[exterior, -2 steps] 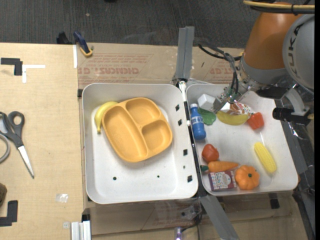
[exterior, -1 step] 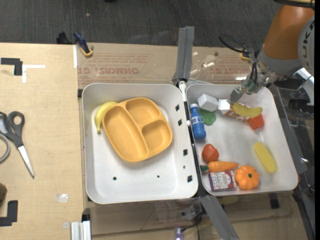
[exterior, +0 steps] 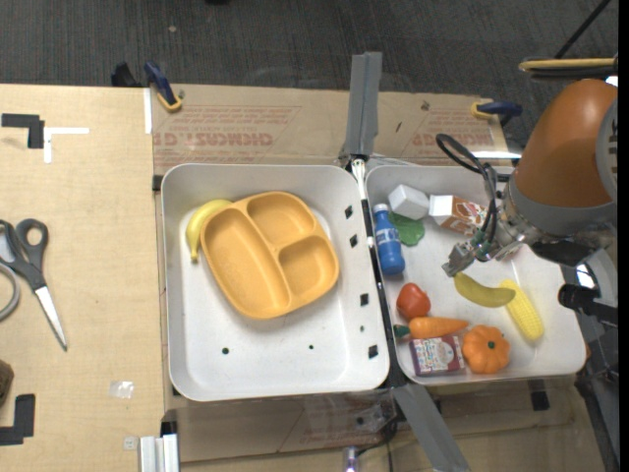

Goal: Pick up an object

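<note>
My gripper (exterior: 470, 255) hangs low in the right bin (exterior: 560, 357), just above the left end of a small yellow banana (exterior: 484, 291). A brown snack packet (exterior: 462, 214) lies just behind it. Around it lie a corn cob (exterior: 524, 311), a small pumpkin (exterior: 487, 349), a carrot (exterior: 438, 326), a red tomato (exterior: 414, 300), a blue bottle (exterior: 389, 243), a green item (exterior: 409, 231), a white block (exterior: 408, 202) and a pink-purple box (exterior: 435, 356). Nothing is visibly lifted.
The left bin (exterior: 275, 362) holds an orange divided plate (exterior: 270, 254) with a second banana (exterior: 200, 226) at its left edge. Scissors (exterior: 37, 275) lie on the wooden bench far left. The arm's orange band (exterior: 570, 146) overhangs the right bin's back right corner.
</note>
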`<state>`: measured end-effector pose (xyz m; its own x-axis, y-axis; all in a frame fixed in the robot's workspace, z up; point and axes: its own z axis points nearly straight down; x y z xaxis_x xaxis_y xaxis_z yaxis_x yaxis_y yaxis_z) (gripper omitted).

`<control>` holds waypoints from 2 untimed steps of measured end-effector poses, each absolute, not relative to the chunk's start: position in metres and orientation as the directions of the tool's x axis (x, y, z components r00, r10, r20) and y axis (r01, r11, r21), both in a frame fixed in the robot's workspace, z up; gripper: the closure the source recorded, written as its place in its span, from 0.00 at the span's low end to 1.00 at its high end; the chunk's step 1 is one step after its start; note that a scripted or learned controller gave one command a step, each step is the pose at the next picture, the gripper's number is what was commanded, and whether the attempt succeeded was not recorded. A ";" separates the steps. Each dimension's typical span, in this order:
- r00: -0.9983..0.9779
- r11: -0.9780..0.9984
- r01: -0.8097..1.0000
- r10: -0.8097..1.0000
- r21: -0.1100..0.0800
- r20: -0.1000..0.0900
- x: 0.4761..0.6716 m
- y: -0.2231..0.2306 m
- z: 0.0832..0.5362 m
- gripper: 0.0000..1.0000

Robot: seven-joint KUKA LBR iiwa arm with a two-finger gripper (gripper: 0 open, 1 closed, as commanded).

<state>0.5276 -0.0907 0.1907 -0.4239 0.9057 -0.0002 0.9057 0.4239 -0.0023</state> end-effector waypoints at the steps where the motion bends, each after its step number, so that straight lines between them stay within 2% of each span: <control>1: -0.252 0.252 0.968 0.968 -0.002 -0.001 0.482 -0.022 0.244 1.00; 2: -0.345 0.345 0.939 0.939 -0.003 -0.001 0.518 -0.088 0.307 1.00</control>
